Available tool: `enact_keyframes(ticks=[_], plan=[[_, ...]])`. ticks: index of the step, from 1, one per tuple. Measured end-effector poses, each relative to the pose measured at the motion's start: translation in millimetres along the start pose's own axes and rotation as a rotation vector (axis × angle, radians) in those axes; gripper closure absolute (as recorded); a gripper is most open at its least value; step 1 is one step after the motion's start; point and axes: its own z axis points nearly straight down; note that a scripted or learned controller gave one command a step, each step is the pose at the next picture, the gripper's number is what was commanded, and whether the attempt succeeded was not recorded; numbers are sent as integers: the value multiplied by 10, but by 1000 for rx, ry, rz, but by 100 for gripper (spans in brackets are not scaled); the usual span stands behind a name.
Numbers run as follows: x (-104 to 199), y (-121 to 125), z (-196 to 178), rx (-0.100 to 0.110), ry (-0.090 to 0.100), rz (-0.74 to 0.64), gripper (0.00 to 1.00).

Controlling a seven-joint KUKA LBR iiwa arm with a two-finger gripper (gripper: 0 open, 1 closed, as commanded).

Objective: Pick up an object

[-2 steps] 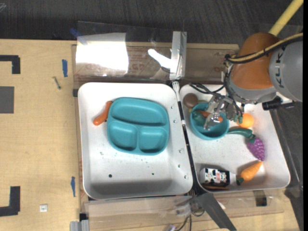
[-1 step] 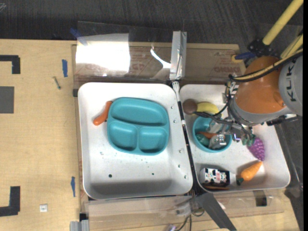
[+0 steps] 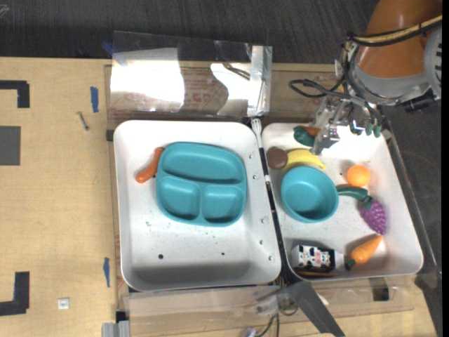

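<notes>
Hand (image 3: 324, 140) | above banana (image 3: 306, 159) (yellow) | right bin (image 3: 403, 209), far end

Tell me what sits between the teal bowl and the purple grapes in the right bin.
In the camera view, a dark green stem-like piece lies between the teal bowl and the purple grapes, just below the orange fruit.

1 fixed camera looks down aslant on 2 bins (image 3: 126, 209).
</notes>
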Motion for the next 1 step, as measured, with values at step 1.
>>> enact_keyframes(ticks=[1], plan=[[-121,-217,-550,2,4,-50,100]])
